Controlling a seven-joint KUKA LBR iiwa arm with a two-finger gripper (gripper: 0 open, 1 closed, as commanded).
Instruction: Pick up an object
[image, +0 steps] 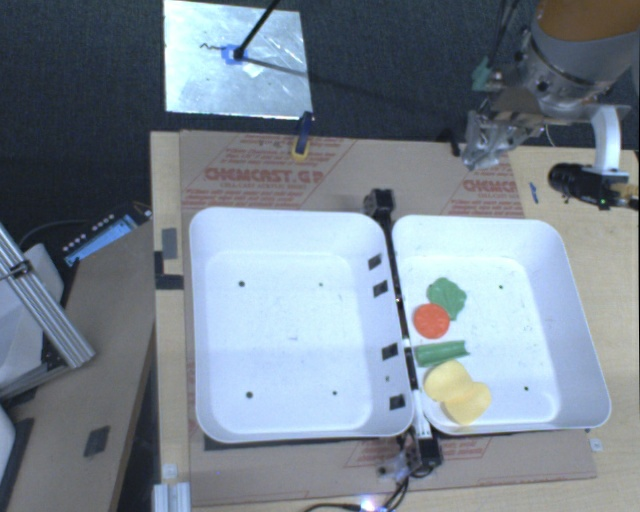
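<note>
- Because the toys are bunching together against the left wall of the right bin (560, 300), a descent there is risking a pinch on two pieces at once, or a finger landing on the divider between the bins.
- The pieces are lying in a column in that bin: a green leafy piece (447, 295) toward the far side, an orange disc (432, 321) touching it, a green stick (440, 351) just nearer, and two yellow lumps (457, 391) toward the bin's near corner.
- Being low and rounded, the disc and lumps are likely to slide out of a squeeze.
- The left bin (290, 330) is sitting beside the right bin, touching it along the divider.
- The arm is hanging beyond the right bin's far edge, wrist pointing downward over the desk (420, 170), well apart from the toys.
- The claw (487, 143) is carrying nothing; whether its fingers are spread or closed I cannot tell.
</note>
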